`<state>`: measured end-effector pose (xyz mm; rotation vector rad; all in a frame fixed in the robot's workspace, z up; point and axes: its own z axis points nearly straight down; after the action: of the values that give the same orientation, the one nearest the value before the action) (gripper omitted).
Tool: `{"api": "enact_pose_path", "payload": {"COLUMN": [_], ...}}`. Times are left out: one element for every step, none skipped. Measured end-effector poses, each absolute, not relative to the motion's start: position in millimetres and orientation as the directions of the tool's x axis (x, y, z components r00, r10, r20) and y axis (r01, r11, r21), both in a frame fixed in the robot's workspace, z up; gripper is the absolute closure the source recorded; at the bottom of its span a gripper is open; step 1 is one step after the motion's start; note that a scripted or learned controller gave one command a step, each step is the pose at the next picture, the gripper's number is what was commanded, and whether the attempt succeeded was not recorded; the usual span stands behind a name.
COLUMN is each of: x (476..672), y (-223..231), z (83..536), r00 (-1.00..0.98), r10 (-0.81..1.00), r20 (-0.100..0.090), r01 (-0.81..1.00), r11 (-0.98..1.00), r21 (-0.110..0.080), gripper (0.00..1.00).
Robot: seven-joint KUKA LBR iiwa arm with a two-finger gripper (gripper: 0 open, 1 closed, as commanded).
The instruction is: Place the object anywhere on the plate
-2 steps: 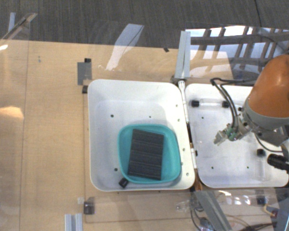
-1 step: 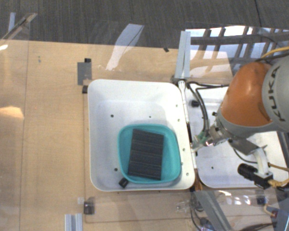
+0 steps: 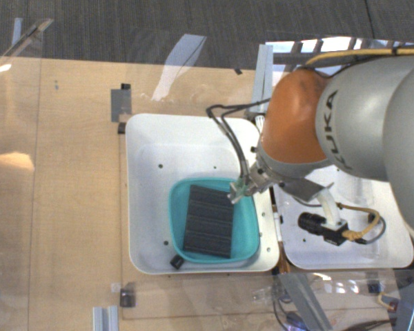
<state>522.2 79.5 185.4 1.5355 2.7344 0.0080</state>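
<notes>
Lying flat on the teal square plastic plate [image 3: 247,234] in the left white bin [image 3: 146,185], the dark grey ribbed rectangular block [image 3: 208,221] looks stiff, light and grooved, so its long edges seem the best hold. At the plate's far right corner sits the pincer [image 3: 237,192]; I cannot tell how it stands, since the grey arm [image 3: 359,116] hides much of it. A small dark piece [image 3: 176,261] beside the plate's near edge is unclear.
</notes>
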Motion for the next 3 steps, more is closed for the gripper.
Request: {"api": "enact_pose_path", "payload": {"x": [522.2, 524.5, 524.5], "y": [79.3, 80.4, 80.4], "z": [185.4, 196.6, 196.6], "r00": [-0.52, -0.524, -0.524], "r10": [0.854, 0.852, 0.852], "r20": [-0.002, -0.004, -0.004], "r01": [0.854, 0.852, 0.852], "r11": [0.52, 0.524, 0.524], "r21": [0.007, 0.014, 0.014], "gripper": [0.0, 1.0, 0.0]}}
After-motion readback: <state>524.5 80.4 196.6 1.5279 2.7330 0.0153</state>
